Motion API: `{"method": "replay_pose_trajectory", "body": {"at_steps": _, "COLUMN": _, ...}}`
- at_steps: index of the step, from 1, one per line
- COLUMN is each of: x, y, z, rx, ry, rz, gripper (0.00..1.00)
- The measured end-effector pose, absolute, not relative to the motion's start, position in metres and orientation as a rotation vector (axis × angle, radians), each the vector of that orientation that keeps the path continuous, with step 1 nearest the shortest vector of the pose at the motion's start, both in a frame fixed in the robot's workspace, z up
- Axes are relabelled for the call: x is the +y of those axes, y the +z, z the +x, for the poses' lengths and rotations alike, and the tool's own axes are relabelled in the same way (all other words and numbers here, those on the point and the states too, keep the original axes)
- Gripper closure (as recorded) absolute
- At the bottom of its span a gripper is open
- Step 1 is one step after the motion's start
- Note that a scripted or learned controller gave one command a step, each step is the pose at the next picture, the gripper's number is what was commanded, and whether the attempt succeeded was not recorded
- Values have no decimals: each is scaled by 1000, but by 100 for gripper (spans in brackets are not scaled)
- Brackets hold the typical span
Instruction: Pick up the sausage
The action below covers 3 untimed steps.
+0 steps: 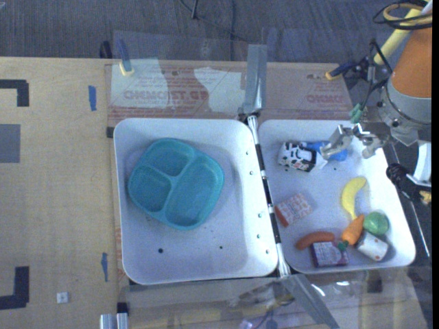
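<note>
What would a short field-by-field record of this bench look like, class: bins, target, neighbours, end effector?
left bin: white, holds a teal divided plate
right bin: white, holds the toys
target: sausage, near front edge, lying flat
neighbours: carrot, purple box, banana, toy cow
end effector: over the right bin's back part, apart from the sausage

What we cannot make out

The arm (415,67) runs off the right edge — we see just its orange band and wrist. Its gripper (341,142) covers part of a blue thing (317,147) beside the cow toy (296,156), so we can't name it. The purple box (328,254) is too small to read — its label is a blur.
</note>
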<state>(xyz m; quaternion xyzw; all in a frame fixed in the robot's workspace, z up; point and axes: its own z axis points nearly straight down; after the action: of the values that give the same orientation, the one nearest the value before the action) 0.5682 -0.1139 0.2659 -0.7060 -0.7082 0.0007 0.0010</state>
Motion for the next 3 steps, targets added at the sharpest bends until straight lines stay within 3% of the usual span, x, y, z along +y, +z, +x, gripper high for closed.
{"method": "replay_pose_trajectory", "body": {"at_steps": 1, "x": -99, "y": 135, "z": 495, "rx": -2311, "ry": 2, "rz": -2124, "gripper": 0}}
{"method": "replay_pose_trajectory", "body": {"at_steps": 2, "x": -109, "y": 95, "z": 479, "rx": -2516, "ry": 1, "rz": -1874, "gripper": 0}}
{"method": "replay_pose_trajectory", "body": {"at_steps": 3, "x": -55, "y": 183, "z": 480, "rx": -2715, "ry": -1, "rz": -1582, "gripper": 0}}
